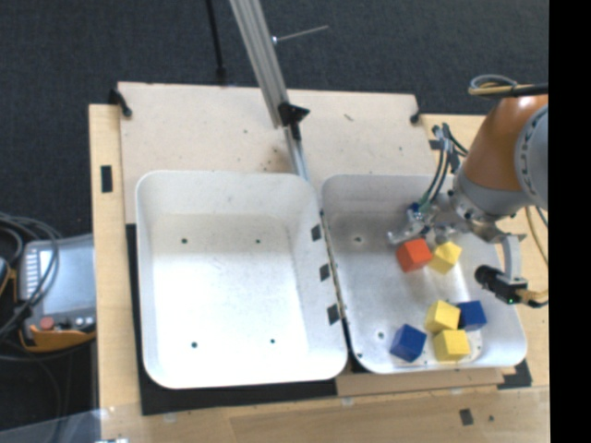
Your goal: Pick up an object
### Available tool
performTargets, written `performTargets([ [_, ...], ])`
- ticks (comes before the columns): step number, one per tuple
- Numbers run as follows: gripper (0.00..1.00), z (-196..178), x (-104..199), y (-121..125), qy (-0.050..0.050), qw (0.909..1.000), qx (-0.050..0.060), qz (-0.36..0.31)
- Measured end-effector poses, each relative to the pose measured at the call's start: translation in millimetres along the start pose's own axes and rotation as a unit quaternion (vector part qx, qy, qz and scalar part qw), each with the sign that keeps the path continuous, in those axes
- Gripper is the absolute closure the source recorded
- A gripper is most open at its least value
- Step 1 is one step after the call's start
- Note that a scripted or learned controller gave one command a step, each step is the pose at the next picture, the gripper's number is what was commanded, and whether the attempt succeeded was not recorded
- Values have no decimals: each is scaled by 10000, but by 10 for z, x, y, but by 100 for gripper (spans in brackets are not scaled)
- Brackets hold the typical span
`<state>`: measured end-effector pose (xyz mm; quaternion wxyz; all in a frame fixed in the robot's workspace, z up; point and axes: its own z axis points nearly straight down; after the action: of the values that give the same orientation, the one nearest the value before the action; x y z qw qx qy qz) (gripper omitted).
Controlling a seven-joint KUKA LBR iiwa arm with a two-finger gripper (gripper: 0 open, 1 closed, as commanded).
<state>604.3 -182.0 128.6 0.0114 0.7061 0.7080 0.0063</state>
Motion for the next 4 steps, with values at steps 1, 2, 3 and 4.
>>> performTargets([
  [1,100,-91,-9,10,0,10000,-19,17],
  [2,100,-730,-10,10,24,10000,91,0],
  [3,100,-1104,-26,30,29,9999,98,-10],
  [4,100,-1002,465,126,37,9999,129,-17],
])
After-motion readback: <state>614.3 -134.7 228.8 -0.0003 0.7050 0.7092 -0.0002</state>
